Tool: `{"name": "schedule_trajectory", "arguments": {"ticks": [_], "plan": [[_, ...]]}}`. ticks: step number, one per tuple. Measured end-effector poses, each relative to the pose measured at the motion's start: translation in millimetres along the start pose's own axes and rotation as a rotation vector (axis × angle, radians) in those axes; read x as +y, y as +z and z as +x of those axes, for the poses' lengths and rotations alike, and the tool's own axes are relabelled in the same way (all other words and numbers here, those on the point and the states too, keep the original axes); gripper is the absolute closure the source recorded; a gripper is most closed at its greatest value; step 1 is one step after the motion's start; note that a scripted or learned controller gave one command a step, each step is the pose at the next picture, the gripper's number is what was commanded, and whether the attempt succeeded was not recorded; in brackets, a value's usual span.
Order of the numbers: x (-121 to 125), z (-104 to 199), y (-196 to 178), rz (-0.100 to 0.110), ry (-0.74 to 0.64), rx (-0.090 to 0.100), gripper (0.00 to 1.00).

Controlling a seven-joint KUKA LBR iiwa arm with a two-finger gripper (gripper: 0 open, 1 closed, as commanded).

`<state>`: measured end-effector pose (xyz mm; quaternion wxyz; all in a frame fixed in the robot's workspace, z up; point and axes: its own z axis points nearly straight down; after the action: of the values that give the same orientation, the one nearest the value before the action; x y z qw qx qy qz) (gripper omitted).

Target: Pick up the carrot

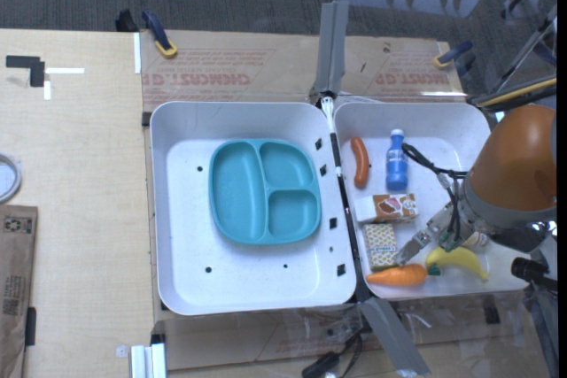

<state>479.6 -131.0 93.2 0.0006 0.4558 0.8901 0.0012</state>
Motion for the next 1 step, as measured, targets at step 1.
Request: {"name": "schedule_trajectory", "arguments": {"ticks": [1], "plan": [[13.3,14.9,-0.6,-0.002,-0.351,-0.008,0.0]]}}
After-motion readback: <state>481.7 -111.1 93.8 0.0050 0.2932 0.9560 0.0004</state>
